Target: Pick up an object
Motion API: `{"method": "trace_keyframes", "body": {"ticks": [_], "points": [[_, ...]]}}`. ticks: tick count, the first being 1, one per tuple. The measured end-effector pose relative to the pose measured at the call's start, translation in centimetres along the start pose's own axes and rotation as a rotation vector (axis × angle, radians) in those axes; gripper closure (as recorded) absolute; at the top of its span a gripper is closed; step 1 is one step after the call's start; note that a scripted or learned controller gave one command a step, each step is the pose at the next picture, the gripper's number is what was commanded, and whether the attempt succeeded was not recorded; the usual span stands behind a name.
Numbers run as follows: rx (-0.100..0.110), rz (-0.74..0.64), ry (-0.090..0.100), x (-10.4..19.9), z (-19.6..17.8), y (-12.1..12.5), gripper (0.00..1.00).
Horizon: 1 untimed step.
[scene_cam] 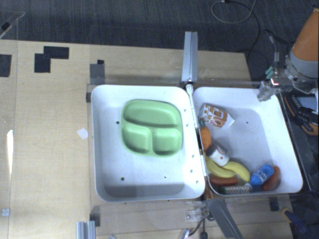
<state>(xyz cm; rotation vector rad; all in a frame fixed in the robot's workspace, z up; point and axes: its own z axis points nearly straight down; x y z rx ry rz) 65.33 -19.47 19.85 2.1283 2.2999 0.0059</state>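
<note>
Grey two-finger gripper (265,87) sits at the far right corner of the right shallow white plastic bin (271,128), just at its rim, under the grey arm with orange band (305,54) coming in from the right; cannot tell its state, too small and blurred, nothing seen held. Two bins total, side by side on the light wooden bench (45,148), metal divider bar (190,59) running up from between them. Right bin contents, all crowded along its left wall and near edge, well apart from the gripper: one white packet with orange-brown print (215,116) near the far left corner, one orange carrot-like piece (205,137) against the left wall, one small white round item with dark cap (219,156) just beside it, one yellow banana (228,170) touching that, one blue plastic bottle-like item (261,175) near the near right corner, one reddish-brown rounded item (272,179) touching the blue one, one dark red flat piece (225,181) at the near edge. Left shallow white plastic bin (104,178) holds one light green three-compartment plastic tray (151,127), roughly centred toward the far side. Black cable (239,9) lies on the dark floor beyond the bench. Black square markers (50,58) at the bench's far left.
</note>
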Motion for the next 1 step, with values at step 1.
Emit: {"method": "trace_keyframes", "body": {"ticks": [1], "points": [[0.002,-0.255,0.002,0.29,0.90,-2.03,1.00]]}}
